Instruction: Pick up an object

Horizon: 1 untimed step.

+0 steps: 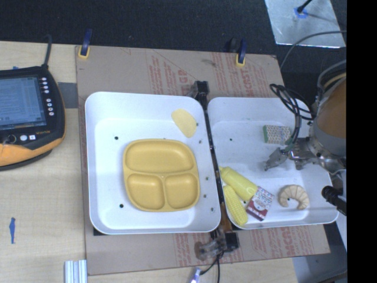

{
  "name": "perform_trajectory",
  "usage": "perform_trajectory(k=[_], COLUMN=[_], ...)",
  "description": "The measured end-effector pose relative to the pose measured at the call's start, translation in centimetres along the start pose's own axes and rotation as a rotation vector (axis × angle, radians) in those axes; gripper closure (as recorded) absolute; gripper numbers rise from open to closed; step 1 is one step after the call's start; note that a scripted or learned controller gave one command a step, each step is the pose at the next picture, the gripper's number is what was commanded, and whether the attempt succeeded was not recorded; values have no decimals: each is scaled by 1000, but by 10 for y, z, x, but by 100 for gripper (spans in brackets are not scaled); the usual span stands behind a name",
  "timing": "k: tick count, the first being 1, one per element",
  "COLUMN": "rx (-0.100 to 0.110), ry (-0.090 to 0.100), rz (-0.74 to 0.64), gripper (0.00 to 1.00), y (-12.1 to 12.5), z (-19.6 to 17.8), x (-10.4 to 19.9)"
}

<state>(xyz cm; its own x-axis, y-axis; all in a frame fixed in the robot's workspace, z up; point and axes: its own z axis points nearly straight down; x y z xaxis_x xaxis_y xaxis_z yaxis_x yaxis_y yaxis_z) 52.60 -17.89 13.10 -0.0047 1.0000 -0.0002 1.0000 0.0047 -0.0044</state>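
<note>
My gripper [287,160] hangs over the right bin [235,114], near its right side, with its fingers spread open and nothing between them. A small green and white block [275,134] lies just behind the gripper. A croissant [294,196] rests in front of the gripper, near the bin's front right corner. Two yellow corn cobs [237,192] and a red and white packet [260,203] lie at the front left of the same bin. In the left bin [100,158] sit a yellow divided plate [160,174] and a pale yellow slice [184,122].
The arm's body [333,117] and its black cables [291,102] fill the right bin's right edge. A teach pendant [26,114] lies on the bench to the left. Clamps [241,50] hold the cardboard base at the back.
</note>
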Motion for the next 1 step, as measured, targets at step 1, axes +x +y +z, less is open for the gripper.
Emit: perform_trajectory(k=[1], rx=[-1], ry=[-1], rz=[-2], gripper=[0], y=[65], z=[14], x=[12])
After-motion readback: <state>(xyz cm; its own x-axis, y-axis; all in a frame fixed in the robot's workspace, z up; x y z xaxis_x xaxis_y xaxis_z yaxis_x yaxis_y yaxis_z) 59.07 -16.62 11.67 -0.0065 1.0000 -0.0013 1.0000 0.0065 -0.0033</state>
